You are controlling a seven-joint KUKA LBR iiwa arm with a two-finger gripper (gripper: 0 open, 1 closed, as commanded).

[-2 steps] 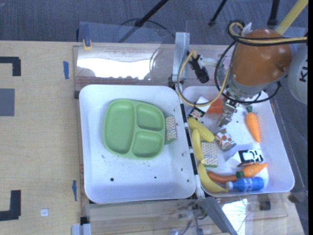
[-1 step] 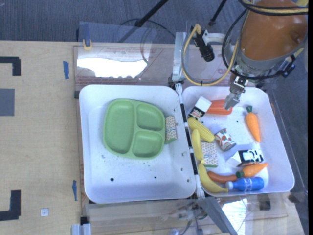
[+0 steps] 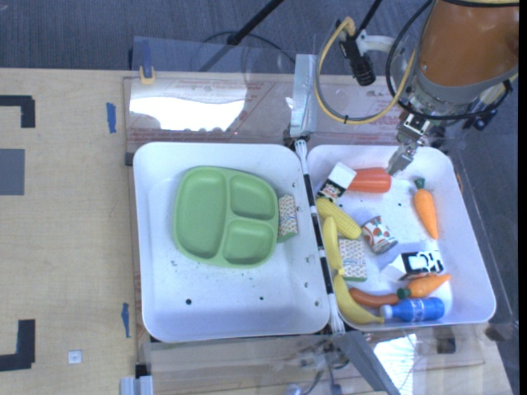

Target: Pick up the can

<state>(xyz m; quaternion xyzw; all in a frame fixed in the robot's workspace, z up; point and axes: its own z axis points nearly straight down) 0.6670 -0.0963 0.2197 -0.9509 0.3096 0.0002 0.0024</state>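
Two white bins lie side by side: the left bin (image 3: 156, 303) and the right bin (image 3: 469, 286), over whose far edge the arm (image 3: 469, 31) is cut off by the frame's top. One green divided plate (image 3: 226, 215) sits well left of the jaws. The gripper (image 3: 401, 161) hangs over the right bin's far part; its fingers are too small and dark to read, so I cannot tell whether the jaws are open or closed. One can (image 3: 379, 234), small and tilted, lies nearer the camera than the jaws and apart from them. Two carrots show: one carrot (image 3: 425, 208) just right of the jaws, the other carrot (image 3: 426, 285) beyond the can. One banana (image 3: 333, 249) runs along the divider, partly hidden.
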